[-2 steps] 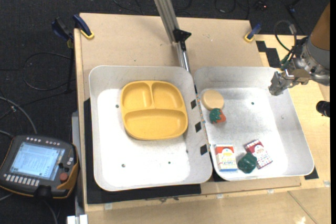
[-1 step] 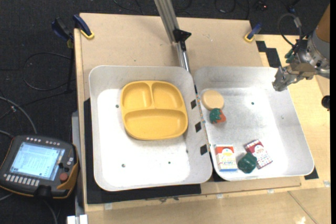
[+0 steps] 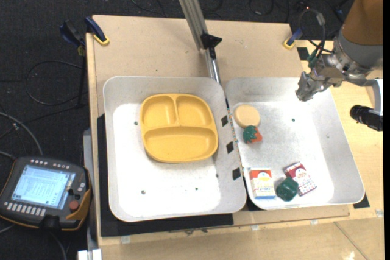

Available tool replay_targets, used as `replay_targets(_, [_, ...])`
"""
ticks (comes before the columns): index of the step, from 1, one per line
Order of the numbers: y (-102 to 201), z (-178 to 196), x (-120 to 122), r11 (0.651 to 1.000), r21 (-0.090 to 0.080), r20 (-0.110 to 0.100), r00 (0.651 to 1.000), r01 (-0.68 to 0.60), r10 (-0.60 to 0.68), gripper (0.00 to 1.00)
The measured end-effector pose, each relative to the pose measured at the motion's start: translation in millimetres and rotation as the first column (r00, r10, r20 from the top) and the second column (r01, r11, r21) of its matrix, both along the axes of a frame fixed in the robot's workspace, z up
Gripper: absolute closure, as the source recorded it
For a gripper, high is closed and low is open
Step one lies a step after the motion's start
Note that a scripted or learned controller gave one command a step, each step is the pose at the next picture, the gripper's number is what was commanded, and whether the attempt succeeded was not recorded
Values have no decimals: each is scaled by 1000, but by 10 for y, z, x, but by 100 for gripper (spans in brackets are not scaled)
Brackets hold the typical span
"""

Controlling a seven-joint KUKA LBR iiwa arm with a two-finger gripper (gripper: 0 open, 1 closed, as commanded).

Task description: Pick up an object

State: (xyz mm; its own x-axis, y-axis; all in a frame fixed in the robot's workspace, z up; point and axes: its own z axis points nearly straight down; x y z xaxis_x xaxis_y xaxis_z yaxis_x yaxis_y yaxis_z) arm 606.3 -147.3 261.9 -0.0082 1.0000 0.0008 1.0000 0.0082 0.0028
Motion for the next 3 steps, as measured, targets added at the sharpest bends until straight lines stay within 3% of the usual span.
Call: replay_targets(3, [1702,-190,-60,1000,0,-4,1000,0,0,100])
